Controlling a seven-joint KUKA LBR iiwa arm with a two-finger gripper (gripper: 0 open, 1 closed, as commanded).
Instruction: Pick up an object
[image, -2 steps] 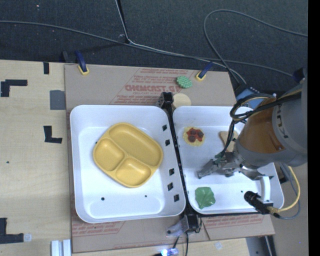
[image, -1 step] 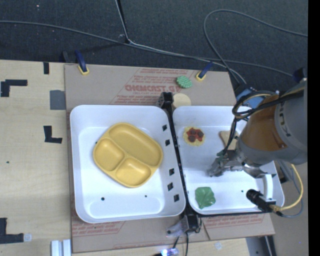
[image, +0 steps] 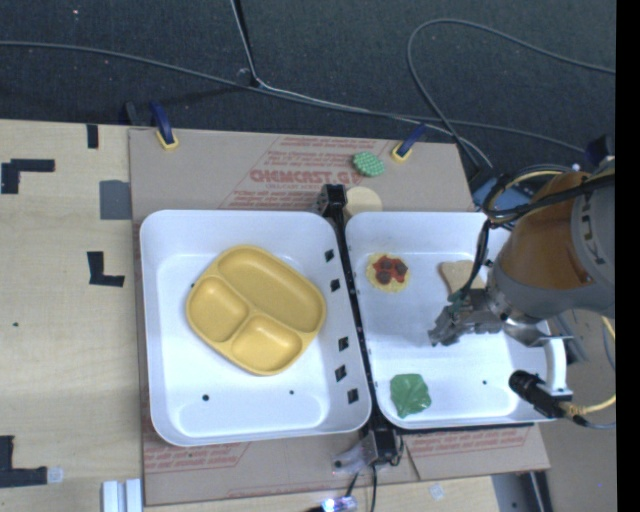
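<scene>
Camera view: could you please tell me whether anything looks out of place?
A small green dotted round piece lies outside both bins, on the brown cardboard sheet behind them. The yellow three-compartment plastic tray sits askew in the left white bin.

Red print reading "CHEMCAST" runs across the brown cardboard sheet (image: 270, 170) behind the bins.

Tray (image: 256, 308) in left bin (image: 165, 400)

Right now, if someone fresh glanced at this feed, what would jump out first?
The yellow divided tray lying at a slant in the left bin grabs the eye first. Next comes the grey arm with its orange band, reaching from the right, its gripper low over the right bin. That bin has small pieces scattered around: a green lump near the front, a round red-topped piece and a tan piece toward the back.
</scene>
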